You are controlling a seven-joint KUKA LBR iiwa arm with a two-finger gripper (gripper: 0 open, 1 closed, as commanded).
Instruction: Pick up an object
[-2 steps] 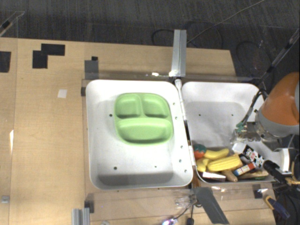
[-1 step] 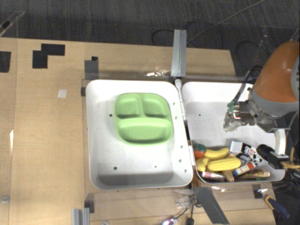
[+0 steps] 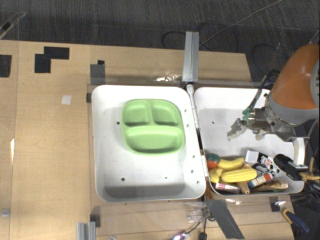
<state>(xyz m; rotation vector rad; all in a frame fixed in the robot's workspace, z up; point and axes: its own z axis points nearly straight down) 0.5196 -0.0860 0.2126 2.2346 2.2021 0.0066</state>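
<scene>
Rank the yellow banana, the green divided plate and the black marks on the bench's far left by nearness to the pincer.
1. Yellow banana: right bin, just below the pincer.
2. Green divided plate: left bin, across the divider.
3. Black marks: bench's far left, farthest.

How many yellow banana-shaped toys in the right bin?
2. One yellow banana toy lies at the pile's top; a second lies just below, touching it. More may be hidden under the clutter.
</scene>
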